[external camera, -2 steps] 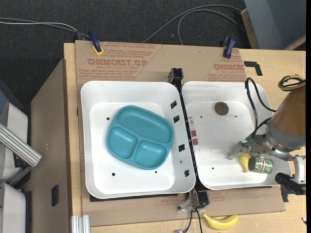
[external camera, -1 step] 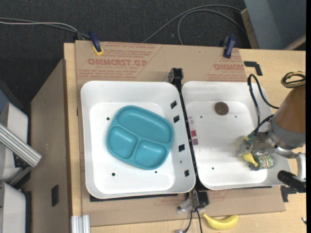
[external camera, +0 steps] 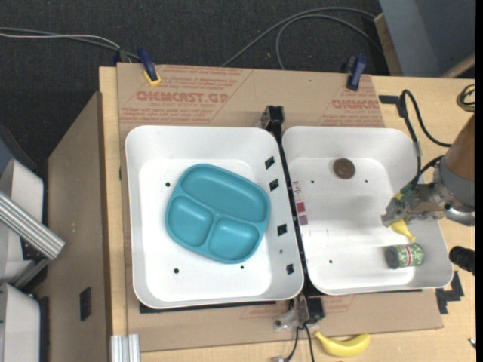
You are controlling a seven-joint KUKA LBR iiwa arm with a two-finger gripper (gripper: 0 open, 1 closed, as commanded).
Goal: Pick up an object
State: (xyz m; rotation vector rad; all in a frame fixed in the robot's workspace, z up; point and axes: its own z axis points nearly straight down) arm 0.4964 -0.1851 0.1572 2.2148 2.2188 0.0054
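- Table [external camera: 90, 202] of brown board carries two white bins side by side, clamped in place at the far edge.
- My jaws [external camera: 400, 211] hang low at the right bin's [external camera: 332, 270] right wall, over a small yellow object [external camera: 405, 230]; I cannot tell whether they are apart or together.
- A green can [external camera: 405, 256] lies on its side just beside it, and a brown disc [external camera: 344, 168] sits well apart.
- A teal divided tray [external camera: 217, 213] fills the left bin [external camera: 143, 225].
- I judge the yellow piece my likeliest target, being closest.
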